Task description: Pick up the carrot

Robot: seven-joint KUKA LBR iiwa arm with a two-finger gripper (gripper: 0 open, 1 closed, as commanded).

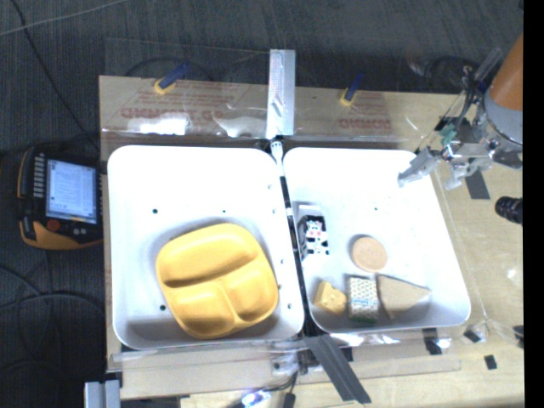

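Camera view looks down on a bench [489,313] with two shallow white bins side by side. The left bin [136,194] holds a yellow divided plate [218,277], lying toward its front, slightly turned.

The right bin [357,177] has its things gathered in the front half. A small black-and-white box [315,235] sits close to the wall shared with the left bin. A round tan disc [369,252] lies to its right, apart from it. Along the front wall there are three things in a row: a yellow chunk [330,297], a small patterned box [363,297] just beside it, and a pale tan wedge [403,294] touching or nearly touching that box. Which of these is the carrot cannot be told from their shapes and colours; nothing here is clearly orange and long.

The arm [510,83] reaches in from the right, its orange band at the frame edge. The gripper [433,164] hangs over the back right corner of the right bin, well apart from everything in it. Nothing is seen held by it, and whether it is open or closed cannot be made out.

A handheld screen unit [59,195] lies on the dark floor left of the bench.
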